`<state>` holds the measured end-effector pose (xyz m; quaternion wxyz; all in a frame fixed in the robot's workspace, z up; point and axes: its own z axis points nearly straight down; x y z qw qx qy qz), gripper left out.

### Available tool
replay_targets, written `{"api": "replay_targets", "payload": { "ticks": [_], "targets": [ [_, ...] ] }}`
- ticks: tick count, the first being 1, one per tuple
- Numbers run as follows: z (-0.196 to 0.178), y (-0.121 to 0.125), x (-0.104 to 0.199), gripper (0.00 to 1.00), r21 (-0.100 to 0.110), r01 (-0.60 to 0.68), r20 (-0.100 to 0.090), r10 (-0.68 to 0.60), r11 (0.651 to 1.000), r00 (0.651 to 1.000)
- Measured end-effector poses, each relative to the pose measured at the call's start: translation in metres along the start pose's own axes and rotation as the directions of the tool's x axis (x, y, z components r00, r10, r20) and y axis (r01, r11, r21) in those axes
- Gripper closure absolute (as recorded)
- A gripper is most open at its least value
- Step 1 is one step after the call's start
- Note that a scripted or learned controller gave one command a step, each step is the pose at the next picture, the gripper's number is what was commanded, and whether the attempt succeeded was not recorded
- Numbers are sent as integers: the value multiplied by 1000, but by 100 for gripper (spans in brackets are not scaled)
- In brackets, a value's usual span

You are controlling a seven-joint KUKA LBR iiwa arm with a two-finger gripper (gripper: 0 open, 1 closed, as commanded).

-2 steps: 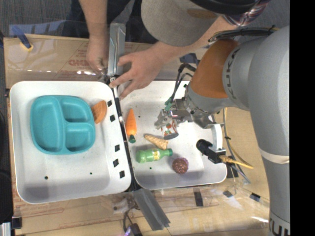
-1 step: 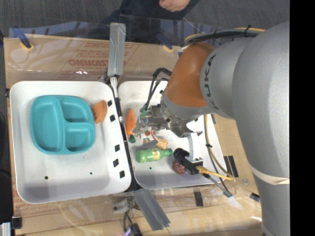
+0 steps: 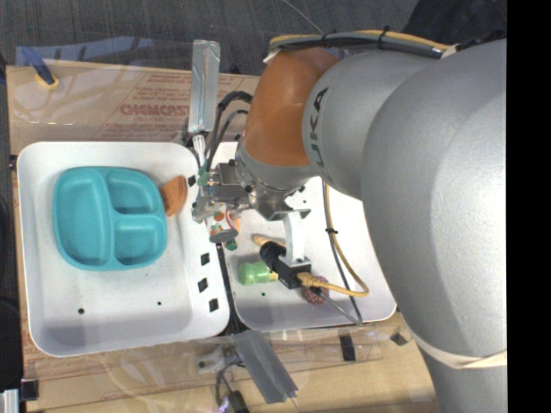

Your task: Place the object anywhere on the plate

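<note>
A teal plate with three compartments lies in the left bin. Just off the plate's right rim, a brown-orange object rests on the bin floor, apart from the gripper. My gripper hangs over the ridge between the two bins, right of that object, and the wrist hides most of it. I see no object held in it.
The right bin holds a green object and a dark reddish object near its front. The grey arm covers most of that bin. A grey upright post stands behind the bins.
</note>
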<state>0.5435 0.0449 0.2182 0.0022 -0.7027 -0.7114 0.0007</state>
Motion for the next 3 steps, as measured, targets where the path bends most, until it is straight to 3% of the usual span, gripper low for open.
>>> {"api": "replay_targets", "payload": {
  "ticks": [1,2,3],
  "targets": [
    [82,4,56,100,11,-1,4,1,1000,1000],
    [109,47,100,100,-39,0,-2,0,999,1000],
    [105,44,99,0,-29,-3,-4,3,1000,1000]
  ]
}}
